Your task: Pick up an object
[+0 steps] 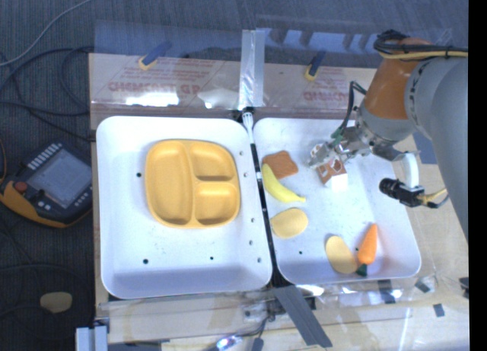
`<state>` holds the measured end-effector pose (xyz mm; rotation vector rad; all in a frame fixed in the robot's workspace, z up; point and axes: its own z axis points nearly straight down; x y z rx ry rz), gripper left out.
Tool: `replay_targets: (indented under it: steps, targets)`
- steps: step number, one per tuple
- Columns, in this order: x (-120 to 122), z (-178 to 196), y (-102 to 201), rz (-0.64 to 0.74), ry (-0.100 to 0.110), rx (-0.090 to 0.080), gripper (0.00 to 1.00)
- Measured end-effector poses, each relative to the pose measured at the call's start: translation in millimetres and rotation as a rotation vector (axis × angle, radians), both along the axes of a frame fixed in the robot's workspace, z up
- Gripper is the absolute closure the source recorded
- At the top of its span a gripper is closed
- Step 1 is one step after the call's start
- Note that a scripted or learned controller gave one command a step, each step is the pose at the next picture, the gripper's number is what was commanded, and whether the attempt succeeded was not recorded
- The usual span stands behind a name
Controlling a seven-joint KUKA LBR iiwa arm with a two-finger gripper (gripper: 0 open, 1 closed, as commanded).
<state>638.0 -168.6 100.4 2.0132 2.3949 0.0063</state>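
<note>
Gripper position relative to pick candidates

Gripper (pixel 332 157) sits low in the upper middle of the right bin (pixel 396 220), over a small brown-and-white block (pixel 333 173) that lies just below its tip. Whether the gripper is parted or closed cannot be determined at this resolution, and nothing is visibly held. The nearest other candidates lie to the left of the tool: one toast slice (pixel 281 164) and one banana (pixel 278 185), whose long axis runs diagonally from upper left to lower right. Further down the bin lie two pale yellow chip-like pieces (pixel 289 223), the second (pixel 340 253) touching one carrot (pixel 367 244), which lies nearly upright in the view. The left bin (pixel 122 250) contains one yellow divided tray (pixel 192 183).
</note>
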Motion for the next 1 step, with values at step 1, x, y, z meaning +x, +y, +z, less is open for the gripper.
replay_targets:
  steps: [1]
  targets:
    - [-14.9, 102.4, 58.1, -0.2, 0.013, 0.004, 1.0]
